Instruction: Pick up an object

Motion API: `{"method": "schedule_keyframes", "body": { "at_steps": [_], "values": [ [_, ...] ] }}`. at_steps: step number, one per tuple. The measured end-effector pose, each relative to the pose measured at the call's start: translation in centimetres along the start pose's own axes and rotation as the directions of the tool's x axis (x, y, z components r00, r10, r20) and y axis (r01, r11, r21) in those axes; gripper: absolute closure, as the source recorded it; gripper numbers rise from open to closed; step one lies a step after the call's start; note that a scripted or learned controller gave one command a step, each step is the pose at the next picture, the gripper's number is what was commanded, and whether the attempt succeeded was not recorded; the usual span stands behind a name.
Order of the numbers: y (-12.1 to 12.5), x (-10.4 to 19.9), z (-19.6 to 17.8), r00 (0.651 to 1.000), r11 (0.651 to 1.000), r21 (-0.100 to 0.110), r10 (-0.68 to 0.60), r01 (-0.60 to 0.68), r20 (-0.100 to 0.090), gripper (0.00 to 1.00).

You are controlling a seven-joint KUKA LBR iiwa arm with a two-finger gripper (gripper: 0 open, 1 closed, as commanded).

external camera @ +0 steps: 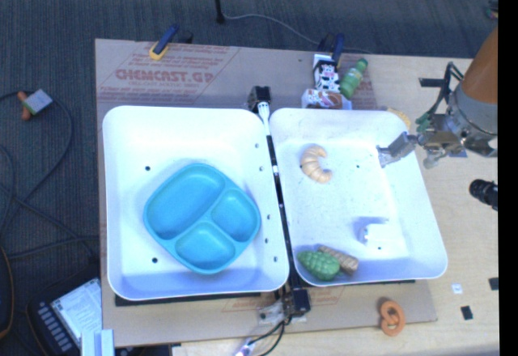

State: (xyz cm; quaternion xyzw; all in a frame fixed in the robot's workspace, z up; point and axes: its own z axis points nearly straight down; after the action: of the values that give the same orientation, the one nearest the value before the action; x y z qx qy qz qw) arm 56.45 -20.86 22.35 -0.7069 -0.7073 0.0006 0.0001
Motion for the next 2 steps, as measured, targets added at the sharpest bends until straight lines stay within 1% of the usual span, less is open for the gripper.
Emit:
{"method": "schedule_keyframes", "body": {
  "at_steps": [1,2],
  "values": [
    [1.0,5.1,11.3,1.000,1.000,0.004,0.000,0.000,-0.002,0.00],
    [6.3,7.3,11.7,1.000,1.000,-0.001,-0.001,0.001,0.000,0.00]
  ]
}}
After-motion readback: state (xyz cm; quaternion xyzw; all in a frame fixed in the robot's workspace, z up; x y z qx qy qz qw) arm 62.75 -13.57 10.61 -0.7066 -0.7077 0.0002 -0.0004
